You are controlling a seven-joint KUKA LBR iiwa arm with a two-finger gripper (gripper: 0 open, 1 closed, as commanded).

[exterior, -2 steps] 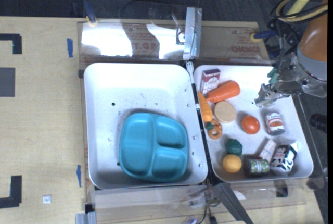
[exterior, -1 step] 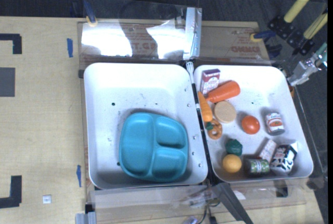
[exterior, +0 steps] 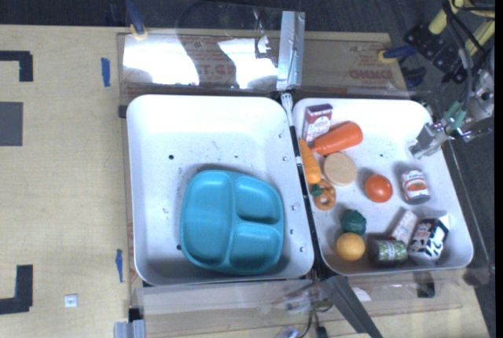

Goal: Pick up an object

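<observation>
Teal divided plate (exterior: pixel 233 222) in left bin (exterior: pixel 149 132), clear plastic sheet (exterior: pixel 212 53) behind it

You get even overhead light, moderately bright. Hard white glare sits on the clear plastic sheet (exterior: pixel 212 53), far left of the gripper (exterior: pixel 431 138). Soft shadows hug the white bins' (exterior: pixel 157 124) inner walls. Focus is slightly soft throughout, grainy at dark edges.
</observation>
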